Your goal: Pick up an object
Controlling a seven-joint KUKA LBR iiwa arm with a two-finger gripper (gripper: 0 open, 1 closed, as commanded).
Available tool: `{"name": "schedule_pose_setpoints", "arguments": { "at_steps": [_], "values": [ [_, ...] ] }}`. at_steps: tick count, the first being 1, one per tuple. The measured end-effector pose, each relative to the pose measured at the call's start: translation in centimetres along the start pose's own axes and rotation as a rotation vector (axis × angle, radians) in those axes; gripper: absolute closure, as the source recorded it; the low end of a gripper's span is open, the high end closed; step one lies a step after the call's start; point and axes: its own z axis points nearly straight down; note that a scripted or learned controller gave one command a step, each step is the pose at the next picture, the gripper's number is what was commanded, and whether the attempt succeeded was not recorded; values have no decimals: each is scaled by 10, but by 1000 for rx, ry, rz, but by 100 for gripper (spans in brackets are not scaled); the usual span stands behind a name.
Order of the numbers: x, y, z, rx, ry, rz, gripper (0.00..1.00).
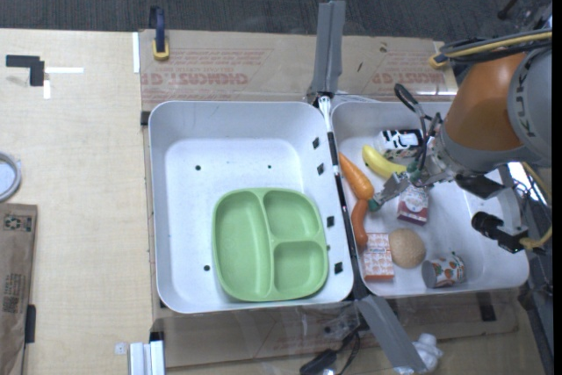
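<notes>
The right bin (492, 281) holds several small objects. An orange carrot (355, 175) lies along the bin's left side, with a second orange piece (359, 224) below it. A yellow banana (381, 161) and a black-and-white toy (400, 139) lie further back. A red-and-white carton (414, 207), a brown round roll (407, 248), a red box (378, 257) and a small can (443, 270) sit toward the front. My gripper (392, 187) is low in this bin, between the carrot and the carton, just in front of the banana. No object is visibly held.
The left bin (176, 189) holds a green divided plate (270, 243). The arm's grey and orange body (487, 118) covers the right bin's back right. A metal divider post (329, 48) stands between the bins at the back. Wooden bench extends to the left.
</notes>
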Motion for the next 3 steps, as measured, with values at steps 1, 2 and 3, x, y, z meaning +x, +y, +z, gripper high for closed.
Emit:
{"name": "schedule_pose_setpoints", "arguments": {
  "at_steps": [1,2,3],
  "values": [
    [-18,-36,0,-1,2,-81,0],
    [-21,-35,-10,-5,-4,-75,100],
    [-20,-35,-10,-5,-4,-76,0]
  ]
}}
